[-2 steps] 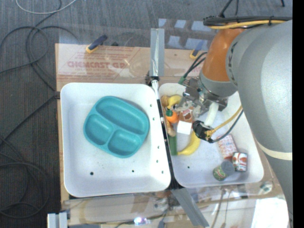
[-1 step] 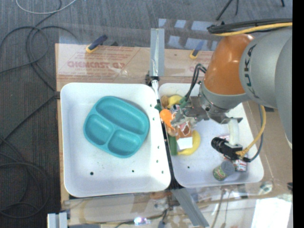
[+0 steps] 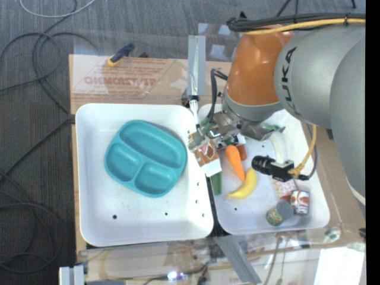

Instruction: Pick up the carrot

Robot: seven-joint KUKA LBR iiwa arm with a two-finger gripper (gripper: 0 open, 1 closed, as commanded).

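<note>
Just below the arm's wrist, inside the right bin [image 3: 317,215], the carrot [image 3: 235,161] lies on the white floor with its long axis running from upper left to lower right, its thick end up under the tool [image 3: 221,136]. Whether the tool is apart or together I cannot tell. A banana [image 3: 246,185] touches the carrot's lower tip, so the descent probably has to land on the carrot's upper half, crosswise to that axis.
</note>
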